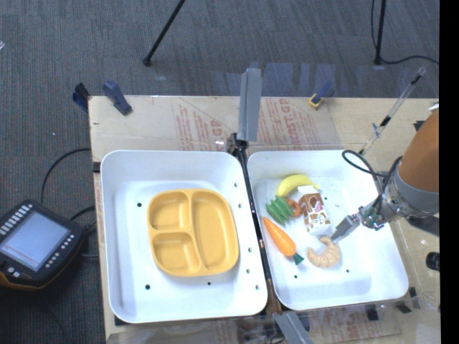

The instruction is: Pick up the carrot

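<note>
- Here, carrot (280, 237) lying at a slant in the right bin (373, 282), near its left wall, green tip toward the lower right.
- Just beside it: green pods (277, 209), banana (294, 183), small carton (313, 211), croissant (324, 254).
- Claw (343, 228) low over the right bin, just above the croissant, apart from the carrot; open or clenched, impossible to tell.
- In the left bin (129, 292), a yellow divided tray (192, 231).
</note>
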`<state>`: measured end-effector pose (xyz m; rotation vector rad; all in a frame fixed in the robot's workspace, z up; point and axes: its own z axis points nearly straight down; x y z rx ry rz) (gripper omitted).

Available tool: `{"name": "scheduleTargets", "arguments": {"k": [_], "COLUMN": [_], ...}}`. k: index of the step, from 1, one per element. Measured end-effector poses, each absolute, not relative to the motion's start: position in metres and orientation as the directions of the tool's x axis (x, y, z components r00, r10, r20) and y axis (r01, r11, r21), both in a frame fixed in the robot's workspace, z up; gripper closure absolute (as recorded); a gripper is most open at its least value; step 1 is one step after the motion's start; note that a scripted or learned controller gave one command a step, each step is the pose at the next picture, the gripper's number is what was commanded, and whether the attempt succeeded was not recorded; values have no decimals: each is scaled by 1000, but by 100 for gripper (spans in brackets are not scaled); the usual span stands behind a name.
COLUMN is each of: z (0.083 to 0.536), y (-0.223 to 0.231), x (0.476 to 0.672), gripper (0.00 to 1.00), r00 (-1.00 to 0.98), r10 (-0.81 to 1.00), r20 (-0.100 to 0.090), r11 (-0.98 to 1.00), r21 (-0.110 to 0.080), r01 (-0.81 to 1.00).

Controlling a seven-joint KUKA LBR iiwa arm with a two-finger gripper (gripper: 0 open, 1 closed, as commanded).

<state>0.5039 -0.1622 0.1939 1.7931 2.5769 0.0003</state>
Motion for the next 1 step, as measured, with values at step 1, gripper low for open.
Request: {"name": "scheduleTargets", "arguments": {"k": [1], "z": [86], "y": [-102], "x": [509], "gripper": [0], "r00": [-496], "r10": [868], "r20": [5], "r11": [496], "r21": [-4], "r01": [868]}}
